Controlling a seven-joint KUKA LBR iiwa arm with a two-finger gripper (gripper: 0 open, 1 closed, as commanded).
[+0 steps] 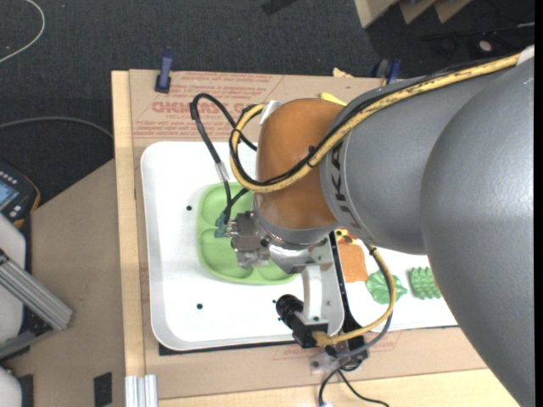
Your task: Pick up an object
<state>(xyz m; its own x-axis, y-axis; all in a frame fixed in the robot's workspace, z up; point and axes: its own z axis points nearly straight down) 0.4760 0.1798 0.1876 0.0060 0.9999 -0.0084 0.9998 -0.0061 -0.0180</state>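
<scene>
Reaching down into the left white bin [170, 253], the smooth grey arm [441, 176] with its glossy orange band [293, 164] covers a flat, rounded light-green object [212, 236]. Whether the gripper [246, 248] is clenched cannot be told. Bumpy green pieces [422, 282] lie in the right bin.

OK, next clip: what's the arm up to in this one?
The grey arm with the orange band reaches in over the left white bin, its wrist low above a light green object lying there. The wrist hides the gripper, so a grasp can't be confirmed. In the right bin, partly hidden by the arm, lie an orange piece and two green pieces.
</scene>
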